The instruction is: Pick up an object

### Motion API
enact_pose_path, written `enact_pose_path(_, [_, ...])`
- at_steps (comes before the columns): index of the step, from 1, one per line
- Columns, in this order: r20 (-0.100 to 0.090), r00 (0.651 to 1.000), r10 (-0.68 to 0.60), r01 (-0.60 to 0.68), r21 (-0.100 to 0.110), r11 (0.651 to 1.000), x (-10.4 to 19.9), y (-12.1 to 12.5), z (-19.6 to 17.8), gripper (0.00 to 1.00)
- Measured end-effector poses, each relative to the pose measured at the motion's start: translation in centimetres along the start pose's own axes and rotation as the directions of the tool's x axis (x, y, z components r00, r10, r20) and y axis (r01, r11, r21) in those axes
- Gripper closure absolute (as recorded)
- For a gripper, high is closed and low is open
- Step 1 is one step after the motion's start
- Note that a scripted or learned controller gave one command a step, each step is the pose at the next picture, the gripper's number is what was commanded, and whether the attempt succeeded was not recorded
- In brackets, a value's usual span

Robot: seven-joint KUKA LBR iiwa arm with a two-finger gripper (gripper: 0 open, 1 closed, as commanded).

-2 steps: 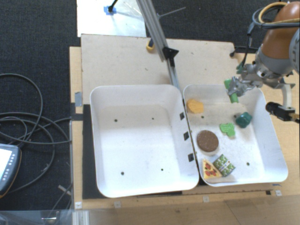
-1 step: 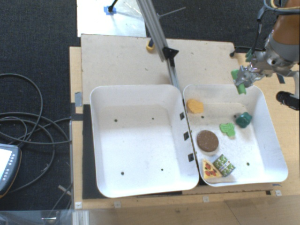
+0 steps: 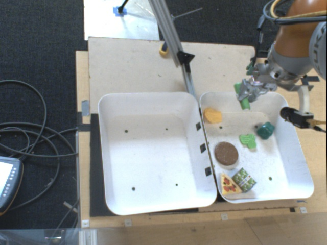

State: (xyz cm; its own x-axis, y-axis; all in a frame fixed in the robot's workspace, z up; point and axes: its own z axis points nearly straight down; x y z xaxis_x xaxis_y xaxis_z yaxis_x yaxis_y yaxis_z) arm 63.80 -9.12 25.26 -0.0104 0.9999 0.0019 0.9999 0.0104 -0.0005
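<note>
Green object (image 3: 242,97) in end effector (image 3: 247,97) above right bin's (image 3: 299,157) rim.

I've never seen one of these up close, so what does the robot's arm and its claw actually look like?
The arm is rounded, orange on top and grey below. Yellow and black cables loop beside it. At its end sits a metallic grey gripper with green fingers.

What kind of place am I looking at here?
Probably a robotics lab or test bench: a robot arm reaches over two white bins, the right one holding small toy foods, and cables trail across the floor.
</note>
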Motion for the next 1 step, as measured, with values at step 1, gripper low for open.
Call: enact_pose_path(1, [0.000, 1.000, 0.000, 0.000, -0.001, 1.000, 5.67, -1.38, -0.59, 1.00])
